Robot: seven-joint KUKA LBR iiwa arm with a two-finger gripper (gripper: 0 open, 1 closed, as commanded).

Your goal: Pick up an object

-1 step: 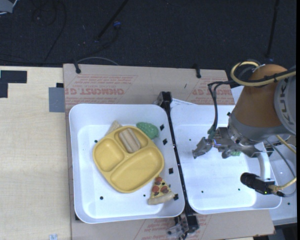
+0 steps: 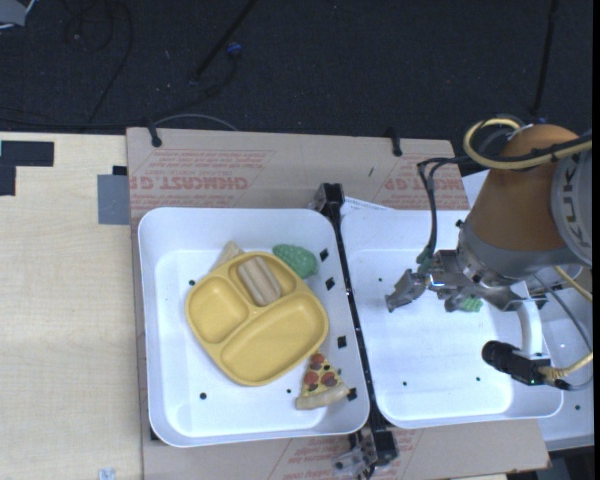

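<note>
Green object sits under the tool in the right bin

Green object, small and partly hidden, lies in the right bin near its right side, just beside the arm's wrist hardware. Whether it touches the tool cannot be told.

The arm comes in from the right, its orange band bulging above the wrist, and hangs over the right bin's upper right part. Yellow and dark cables loop off its top and right side. The wrist points leftward and down, with the tool reaching toward the bin's middle. One dark finger sticks out to the left over bare white floor; the state of the tool cannot be told, and nothing shows between its tips.

In the left bin a yellow divided plate lies tilted, with a tan hot-dog toy in its upper compartment. A green leafy toy rests touching the plate's upper right rim. A pizza slice toy lies just beside the plate's lower right edge. Both bins rest on cardboard on the counter.
</note>
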